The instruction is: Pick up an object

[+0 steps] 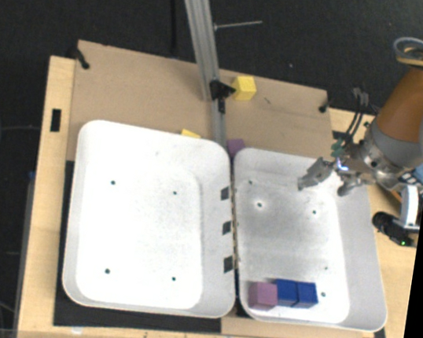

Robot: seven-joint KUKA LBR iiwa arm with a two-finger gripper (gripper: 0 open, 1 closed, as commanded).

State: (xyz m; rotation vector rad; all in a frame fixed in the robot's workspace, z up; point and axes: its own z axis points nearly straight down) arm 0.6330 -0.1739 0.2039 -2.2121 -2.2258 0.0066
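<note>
In the right bin [356, 259], near its front edge, a blue block [295, 292] lies beside a purple block [262, 294], the two touching. My gripper [329, 180] hangs over the bin's far right corner, well away from both blocks. Its two fingers [314, 175] are spread apart with nothing between them. The grey arm with its orange band [410, 100] comes in from the right.
The left bin [89, 185] sits beside the right one. A slanted metal rail [207, 44] runs from the top down to the gap between the bins. A yellow block [245, 88] and a small purple block [236, 146] lie on the board behind the bins.
</note>
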